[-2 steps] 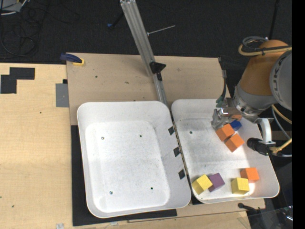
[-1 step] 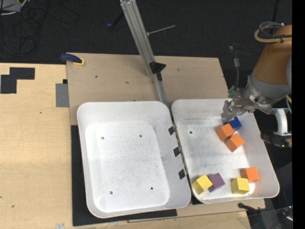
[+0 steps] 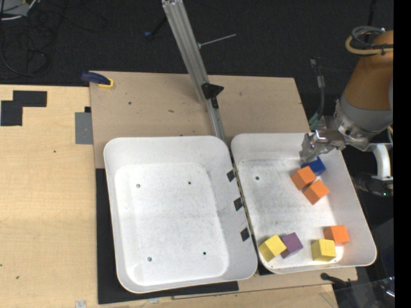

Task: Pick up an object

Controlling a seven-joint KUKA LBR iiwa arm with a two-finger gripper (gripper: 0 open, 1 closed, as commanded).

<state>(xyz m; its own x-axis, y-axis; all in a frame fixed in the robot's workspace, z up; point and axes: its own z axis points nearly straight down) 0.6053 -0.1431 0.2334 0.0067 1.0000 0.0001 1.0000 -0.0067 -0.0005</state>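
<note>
Nearest the camera, along the lower edge of the right-hand shallow white bin [image 3: 359, 249], sit a yellow cube [image 3: 273, 246], a purple cube [image 3: 292, 242], a second yellow cube [image 3: 323, 249] and a small orange cube [image 3: 337, 235]. Higher up, two orange cubes [image 3: 309, 184] touch each other, with a blue cube [image 3: 317, 166] just behind, partly hidden. The metal two-finger gripper [image 3: 313, 147] hangs over that cluster from the right; whether its fingers are spread or pressed together cannot be told. The grey arm with orange band [image 3: 369, 82] is cut off at the upper right.
</note>
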